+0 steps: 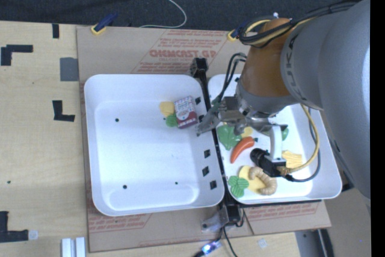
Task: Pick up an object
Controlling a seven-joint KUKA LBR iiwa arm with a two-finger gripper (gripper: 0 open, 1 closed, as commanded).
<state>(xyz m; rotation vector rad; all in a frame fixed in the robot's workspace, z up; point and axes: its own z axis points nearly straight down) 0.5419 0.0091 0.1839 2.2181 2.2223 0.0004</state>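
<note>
Grey and orange, our arm (283, 69) sets its hand (231, 120) low above the right bin (325, 186), near an orange-red toy (242, 147); we cannot tell its grip.

The grey arm (337, 69) reaches in over the right bin (325, 186), its gripper (231, 120) low above a green toy (227, 136) and an orange pepper (242, 147). Nearby lie a tan curled piece (264, 180) and a yellow corn (293, 159). The left bin (120, 129) holds a small red-and-white packet (185, 111) beside a yellow piece (166, 108).
</note>
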